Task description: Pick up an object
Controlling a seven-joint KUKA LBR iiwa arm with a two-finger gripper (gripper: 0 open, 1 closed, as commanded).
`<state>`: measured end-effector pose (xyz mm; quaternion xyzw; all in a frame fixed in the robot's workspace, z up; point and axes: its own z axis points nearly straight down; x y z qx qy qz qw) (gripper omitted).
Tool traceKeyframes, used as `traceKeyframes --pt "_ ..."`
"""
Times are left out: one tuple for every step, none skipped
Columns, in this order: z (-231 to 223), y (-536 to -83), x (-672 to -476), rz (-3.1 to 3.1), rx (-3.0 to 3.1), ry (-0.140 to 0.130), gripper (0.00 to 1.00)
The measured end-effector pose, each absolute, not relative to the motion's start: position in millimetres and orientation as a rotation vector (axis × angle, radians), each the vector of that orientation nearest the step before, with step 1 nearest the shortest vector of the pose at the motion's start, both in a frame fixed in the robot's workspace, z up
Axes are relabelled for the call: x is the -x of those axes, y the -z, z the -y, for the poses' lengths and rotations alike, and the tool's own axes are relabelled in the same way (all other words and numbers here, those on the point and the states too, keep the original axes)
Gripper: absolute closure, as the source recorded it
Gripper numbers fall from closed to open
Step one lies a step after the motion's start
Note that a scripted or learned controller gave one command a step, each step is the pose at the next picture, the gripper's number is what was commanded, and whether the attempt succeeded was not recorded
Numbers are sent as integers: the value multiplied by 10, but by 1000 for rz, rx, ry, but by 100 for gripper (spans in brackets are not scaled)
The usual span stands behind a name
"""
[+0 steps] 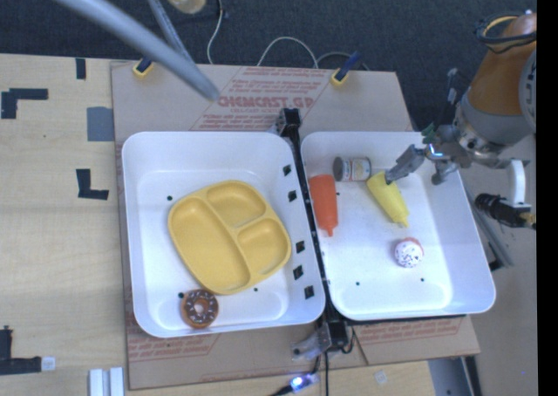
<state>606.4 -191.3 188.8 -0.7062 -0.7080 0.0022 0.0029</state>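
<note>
My gripper (422,167) hangs over the upper right part of the right bin (462,237), open, with nothing between its fingers. Its left fingertip (398,169) sits just above the top end of a yellow squeeze bottle (390,199) lying in the bin. Left of that fingertip, a small grey can (352,168) lies on its side. An orange bottle-shaped object (324,202) rests along the bin's left wall. Nearer the front lies a white ball with pink speckles (408,253).
The left bin (139,211) holds a yellow divided plate (230,233) and a chocolate donut (200,308) at its front. A black divider (301,211) runs between the bins. The arm's grey body (501,98) stands at the right bin's far right corner.
</note>
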Motion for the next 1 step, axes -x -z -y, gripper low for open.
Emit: traceKeyframes --pt "1972 -1402 -6103 2220 2218 -7 0"
